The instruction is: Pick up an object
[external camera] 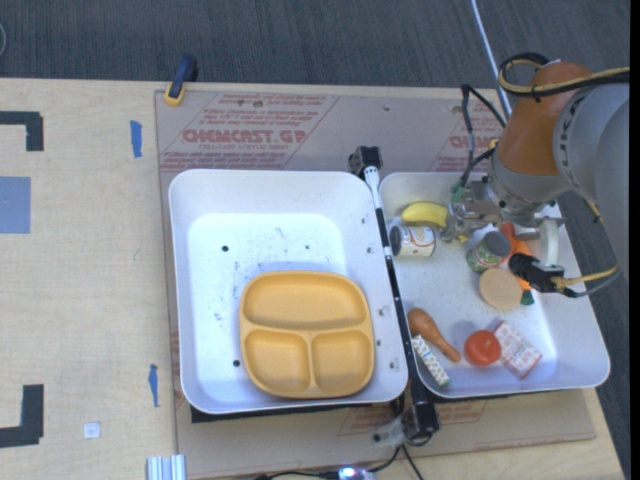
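Can (487,252), green, in right bin (580,368), directly under gripper (492,230). Judged light, stiff, smooth-sided; best taken across the round body. Pincer state: cannot tell, hidden by wrist. Crowded close: banana (424,213), small jar (416,240), round wooden disc (499,288). Bin wall near at right; open room towards bin centre. Yellow tray (305,333) in left bin (200,268), well apart.

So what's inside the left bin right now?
The left bin holds a yellow divided tray, its three compartments bare, plus dark specks on the floor. Whatever lies beneath the tray is covered.
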Controlling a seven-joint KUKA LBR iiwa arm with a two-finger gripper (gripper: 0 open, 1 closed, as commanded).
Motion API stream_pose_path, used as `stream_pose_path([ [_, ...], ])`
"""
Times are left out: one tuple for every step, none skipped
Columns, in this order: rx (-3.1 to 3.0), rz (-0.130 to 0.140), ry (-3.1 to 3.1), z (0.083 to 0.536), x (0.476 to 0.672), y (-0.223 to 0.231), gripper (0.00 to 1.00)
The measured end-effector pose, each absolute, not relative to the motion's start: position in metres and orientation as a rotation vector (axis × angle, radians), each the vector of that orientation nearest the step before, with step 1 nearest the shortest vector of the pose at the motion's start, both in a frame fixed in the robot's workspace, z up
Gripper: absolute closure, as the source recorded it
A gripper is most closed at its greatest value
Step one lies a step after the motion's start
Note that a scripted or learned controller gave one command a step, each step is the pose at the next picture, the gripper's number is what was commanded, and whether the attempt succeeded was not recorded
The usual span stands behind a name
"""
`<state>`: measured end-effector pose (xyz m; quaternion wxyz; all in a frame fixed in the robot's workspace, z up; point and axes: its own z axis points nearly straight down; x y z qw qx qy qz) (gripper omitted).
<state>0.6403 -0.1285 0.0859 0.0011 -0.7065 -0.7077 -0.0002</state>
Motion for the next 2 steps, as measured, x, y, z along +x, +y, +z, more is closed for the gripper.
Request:
stream_pose_path([
  [-2.231,0.001,-2.225,0.087,0.613,-0.097,1.0],
  [-2.259,0.01,-2.23,0.092,0.614,-0.109,0.0],
])
